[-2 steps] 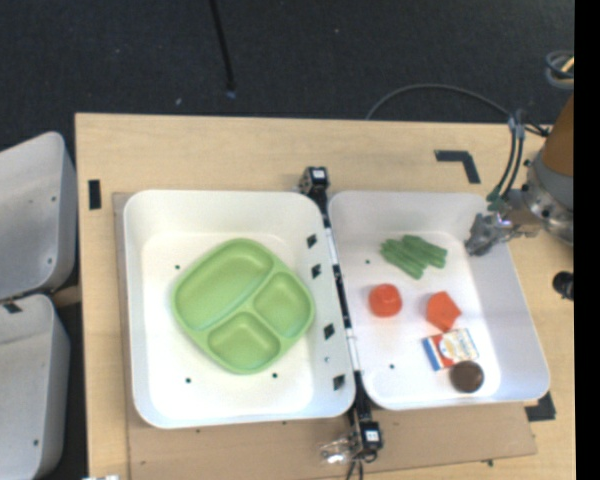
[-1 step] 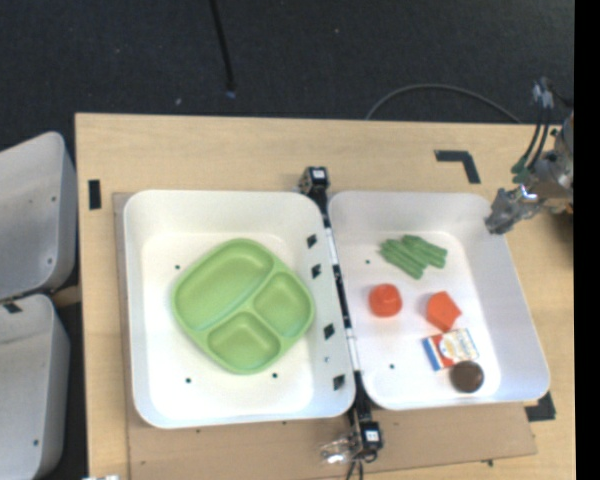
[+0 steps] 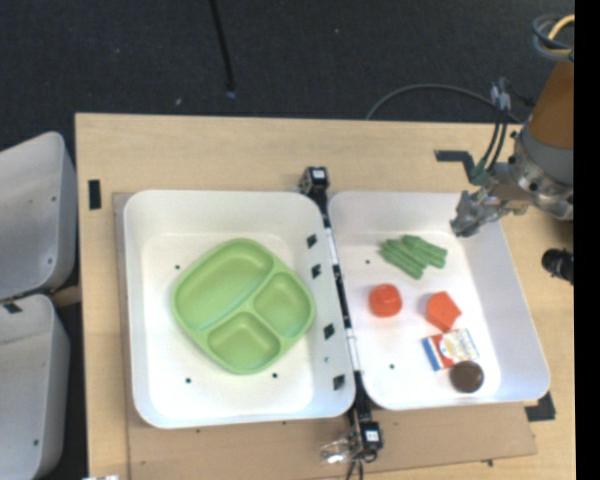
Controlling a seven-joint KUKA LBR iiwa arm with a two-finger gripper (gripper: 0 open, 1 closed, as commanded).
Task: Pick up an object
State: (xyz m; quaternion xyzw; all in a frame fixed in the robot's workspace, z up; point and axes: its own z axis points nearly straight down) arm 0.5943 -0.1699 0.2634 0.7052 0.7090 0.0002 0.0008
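Observation:
The right bin [image 3: 410,378] holds a bunch of green beans [image 3: 414,254], a small red-orange cup [image 3: 385,301], an orange block [image 3: 443,310], a red, white and blue packet [image 3: 450,348] and a dark brown round piece [image 3: 467,376]. My gripper [image 3: 467,215] hangs over the bin's far right corner, above and to the right of the green beans. It is apart from every object and nothing shows between its fingers.
The left bin [image 3: 150,388] carries a green three-compartment plate [image 3: 242,305]. A black divider [image 3: 330,288] with clips runs between the bins. A cable [image 3: 420,96] loops behind the right bin. White chairs [image 3: 20,268] stand at the far left.

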